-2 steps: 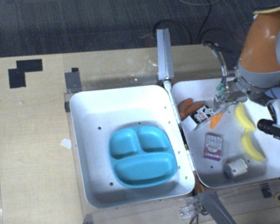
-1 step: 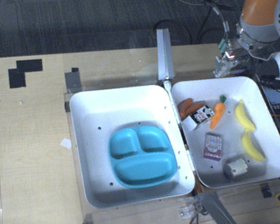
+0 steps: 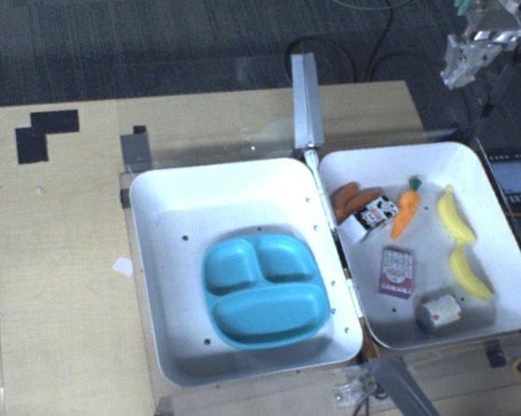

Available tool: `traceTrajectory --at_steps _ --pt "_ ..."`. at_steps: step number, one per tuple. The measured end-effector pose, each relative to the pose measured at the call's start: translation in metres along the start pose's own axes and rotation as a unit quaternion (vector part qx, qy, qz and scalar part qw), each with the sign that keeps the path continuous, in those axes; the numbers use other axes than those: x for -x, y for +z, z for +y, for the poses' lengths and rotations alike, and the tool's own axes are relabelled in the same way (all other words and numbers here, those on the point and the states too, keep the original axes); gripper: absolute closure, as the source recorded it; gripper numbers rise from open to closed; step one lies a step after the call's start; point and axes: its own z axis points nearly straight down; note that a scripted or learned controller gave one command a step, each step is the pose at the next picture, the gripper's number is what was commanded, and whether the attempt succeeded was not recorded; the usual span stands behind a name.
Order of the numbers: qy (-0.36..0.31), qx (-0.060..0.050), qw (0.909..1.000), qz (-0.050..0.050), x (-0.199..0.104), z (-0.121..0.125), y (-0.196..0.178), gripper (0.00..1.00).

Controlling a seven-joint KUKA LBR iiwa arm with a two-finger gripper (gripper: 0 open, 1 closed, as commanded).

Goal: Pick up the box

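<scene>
- I'm seeing the gripper (image 3: 464, 57) hanging above the right bin's (image 3: 481, 161) far right corner, clear of the bin; I cannot tell its state.
- The box (image 3: 397, 272) is lying flat in that bin's middle, just beyond the can (image 3: 439, 311).
- A carrot (image 3: 405, 212) is sitting beyond the box, bananas (image 3: 460, 241) to its right.

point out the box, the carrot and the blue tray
box (image 3: 396, 272), camera view, middle of its top face
carrot (image 3: 403, 216), camera view, middle of the orange body
blue tray (image 3: 265, 287), camera view, divider between its compartments
</scene>
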Motion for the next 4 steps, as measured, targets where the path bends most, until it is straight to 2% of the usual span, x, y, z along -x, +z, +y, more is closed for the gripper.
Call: traceTrajectory --at_steps 1,2,3,4 --pt "-0.143 0.0 0.9897 0.001 -0.073 0.002 -0.029 1.0" --pt "-0.178 0.0 0.9841 0.001 -0.143 0.005 -0.046 1.0" --pt "-0.262 0.0 0.9649 0.002 -0.189 0.006 -0.047 1.0" --pt "-0.35 0.001 0.9369 0.001 -0.21 0.007 -0.047 1.0"
